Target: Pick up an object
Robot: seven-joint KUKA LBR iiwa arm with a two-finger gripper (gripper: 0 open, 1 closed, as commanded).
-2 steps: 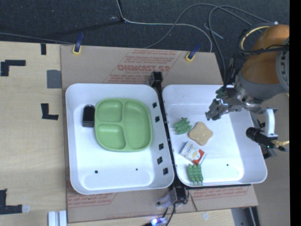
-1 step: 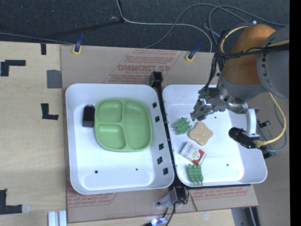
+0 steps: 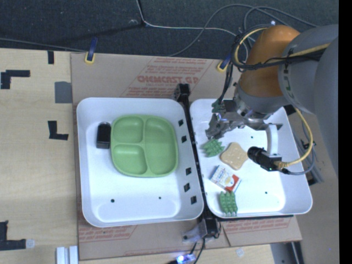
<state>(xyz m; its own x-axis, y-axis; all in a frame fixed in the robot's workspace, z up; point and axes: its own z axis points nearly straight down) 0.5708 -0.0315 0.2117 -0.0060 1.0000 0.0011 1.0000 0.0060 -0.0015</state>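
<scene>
Green toy [image 3: 212,147], lying near the right bin's [image 3: 297,202] left wall beside a tan sponge-like block [image 3: 234,155], sits just under the claw [image 3: 216,130], which seems lowered there to take it, though I cannot tell whether it is open

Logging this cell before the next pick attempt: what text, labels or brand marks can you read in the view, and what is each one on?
"CHEMCAST GP": red print on the brown sheet under the bins, behind the left bin; the smaller red lines beside it are too blurred to read.
Small packet in the right bin: red and white printing, too small to read.
Red print at the sheet's front edge: too blurred to read.
</scene>
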